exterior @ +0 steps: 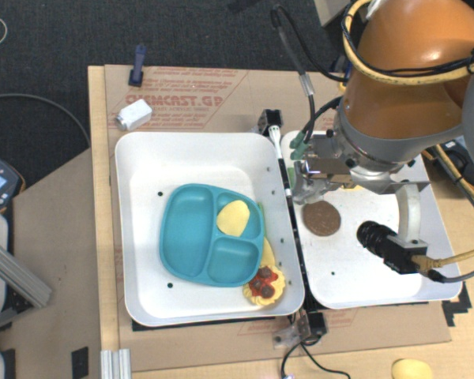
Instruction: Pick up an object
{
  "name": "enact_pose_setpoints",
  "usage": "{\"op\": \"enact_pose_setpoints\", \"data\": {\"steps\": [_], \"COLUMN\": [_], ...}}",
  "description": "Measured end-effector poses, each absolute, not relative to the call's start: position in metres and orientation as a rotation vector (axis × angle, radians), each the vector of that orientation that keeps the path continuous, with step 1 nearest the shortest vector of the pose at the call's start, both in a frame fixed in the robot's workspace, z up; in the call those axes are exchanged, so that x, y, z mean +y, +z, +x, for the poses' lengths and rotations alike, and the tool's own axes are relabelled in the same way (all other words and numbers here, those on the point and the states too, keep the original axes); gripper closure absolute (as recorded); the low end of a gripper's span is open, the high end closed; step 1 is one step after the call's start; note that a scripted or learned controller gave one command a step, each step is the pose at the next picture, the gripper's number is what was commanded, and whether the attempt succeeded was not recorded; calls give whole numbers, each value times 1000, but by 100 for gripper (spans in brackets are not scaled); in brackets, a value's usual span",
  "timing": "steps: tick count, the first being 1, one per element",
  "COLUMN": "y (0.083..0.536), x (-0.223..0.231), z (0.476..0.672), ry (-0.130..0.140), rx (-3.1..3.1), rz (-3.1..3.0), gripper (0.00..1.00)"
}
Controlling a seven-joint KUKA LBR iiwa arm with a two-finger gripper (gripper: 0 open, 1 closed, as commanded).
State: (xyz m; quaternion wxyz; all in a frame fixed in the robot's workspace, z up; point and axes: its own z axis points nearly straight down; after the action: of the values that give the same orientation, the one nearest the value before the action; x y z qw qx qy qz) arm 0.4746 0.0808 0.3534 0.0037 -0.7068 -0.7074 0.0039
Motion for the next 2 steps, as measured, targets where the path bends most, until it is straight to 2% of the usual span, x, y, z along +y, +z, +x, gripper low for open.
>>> {"op": "enact_pose_setpoints", "data": {"steps": [1,2], "y": [432,284], "x": [96,92], "z": [480,542], "ry": [-14,17], "rx": [-2228,-2214], "rz": [-2222,-2220], "gripper": [100,100]}}
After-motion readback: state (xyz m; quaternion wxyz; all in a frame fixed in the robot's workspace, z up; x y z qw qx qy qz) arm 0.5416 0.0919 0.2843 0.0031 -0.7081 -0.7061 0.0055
